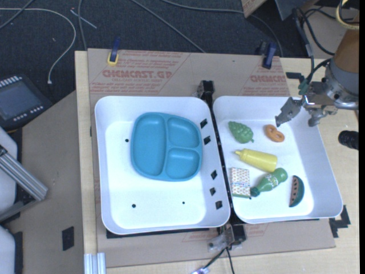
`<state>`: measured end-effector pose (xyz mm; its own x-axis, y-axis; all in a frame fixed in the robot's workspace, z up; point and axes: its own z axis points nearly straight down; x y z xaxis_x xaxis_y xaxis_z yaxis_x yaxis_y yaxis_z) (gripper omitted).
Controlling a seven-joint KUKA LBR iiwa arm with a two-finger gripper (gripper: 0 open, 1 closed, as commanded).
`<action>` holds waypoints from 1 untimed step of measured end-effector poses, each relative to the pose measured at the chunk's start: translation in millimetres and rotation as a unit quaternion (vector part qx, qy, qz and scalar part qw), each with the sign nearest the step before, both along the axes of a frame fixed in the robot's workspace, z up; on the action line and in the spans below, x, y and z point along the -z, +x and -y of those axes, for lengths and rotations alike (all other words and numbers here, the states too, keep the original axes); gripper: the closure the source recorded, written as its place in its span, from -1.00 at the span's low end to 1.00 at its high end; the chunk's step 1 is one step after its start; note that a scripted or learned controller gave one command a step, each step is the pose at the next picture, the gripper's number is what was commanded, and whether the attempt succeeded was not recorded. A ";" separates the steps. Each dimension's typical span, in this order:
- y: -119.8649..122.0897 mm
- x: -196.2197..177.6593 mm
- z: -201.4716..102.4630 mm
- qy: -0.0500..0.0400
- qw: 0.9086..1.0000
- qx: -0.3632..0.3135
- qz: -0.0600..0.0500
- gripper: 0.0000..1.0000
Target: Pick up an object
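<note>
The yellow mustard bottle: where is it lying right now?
The yellow mustard bottle lies in the middle of the right bin, below the green bumpy toy and just above the green bottle.

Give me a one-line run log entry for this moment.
gripper: open, above right bin far edge | held: nothing | nearest: orange piece | left bin: blue tray

Robotics lab: clamped bench (171, 67), loose cables (68, 16), twin bins (102, 153).
</note>
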<state>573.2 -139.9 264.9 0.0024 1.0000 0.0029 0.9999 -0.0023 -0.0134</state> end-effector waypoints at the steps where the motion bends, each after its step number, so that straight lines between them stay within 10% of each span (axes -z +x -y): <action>1: 2.2 -6.8 -0.3 -0.001 1.000 -0.001 0.006 -1.00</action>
<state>575.3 -139.5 271.7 -0.0006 1.0000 0.0008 1.0000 0.0006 -0.0007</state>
